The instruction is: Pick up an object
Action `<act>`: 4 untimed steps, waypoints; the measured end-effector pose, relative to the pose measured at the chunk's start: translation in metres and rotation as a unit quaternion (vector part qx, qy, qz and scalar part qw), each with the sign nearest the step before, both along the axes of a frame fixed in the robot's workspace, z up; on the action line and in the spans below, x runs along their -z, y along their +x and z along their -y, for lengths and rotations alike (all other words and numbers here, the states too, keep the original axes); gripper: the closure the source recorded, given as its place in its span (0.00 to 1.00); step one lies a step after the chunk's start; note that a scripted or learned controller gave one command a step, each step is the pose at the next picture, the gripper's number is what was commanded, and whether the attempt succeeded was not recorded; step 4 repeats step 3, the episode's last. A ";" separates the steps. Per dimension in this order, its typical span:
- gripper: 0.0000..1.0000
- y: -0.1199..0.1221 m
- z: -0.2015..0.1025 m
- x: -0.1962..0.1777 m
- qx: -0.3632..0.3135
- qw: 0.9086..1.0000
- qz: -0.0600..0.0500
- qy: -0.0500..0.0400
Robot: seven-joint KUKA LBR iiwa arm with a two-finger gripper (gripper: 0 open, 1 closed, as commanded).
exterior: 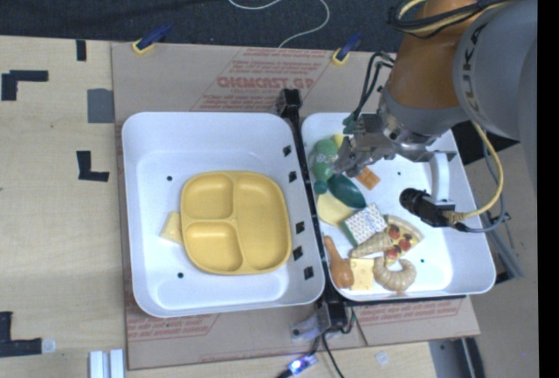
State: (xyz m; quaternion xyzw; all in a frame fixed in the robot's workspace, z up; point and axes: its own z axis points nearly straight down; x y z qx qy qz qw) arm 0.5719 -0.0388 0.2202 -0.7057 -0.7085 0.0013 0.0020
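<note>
overhead, the grey arm (489,62) with its orange band came in from the right and hung over the right bin (467,267), its gripper (358,154) low over the bin's upper-left corner. whether its fingers were apart or closed could not be told, nor whether anything sat between them. the left bin (144,193) held a yellow divided plate (236,222) with three compartments, lying flat, with a pale yellow piece (169,228) poking out from under its left edge. in the right bin the toy food lay crowded along the left side. a dark green oval piece (346,191) lay just under the gripper, its long axis slanting from upper left to lower right; a lighter green piece (325,156) sat beside it toward the bin wall. below them lay a pale yellow round piece (329,209), a checked white-and-green square (363,223), a pizza slice (391,238) pointing left, a hot dog (337,260) running top to bottom, and a curled tan piece (395,274). a small orange bit (368,178) lay just right of the gripper.
</note>
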 end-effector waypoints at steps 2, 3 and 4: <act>1.00 -0.029 -0.058 -0.012 0.001 1.000 0.001 0.000; 1.00 -0.024 -0.053 -0.011 0.001 1.000 0.001 -0.001; 1.00 -0.024 -0.053 -0.011 0.001 1.000 0.001 -0.001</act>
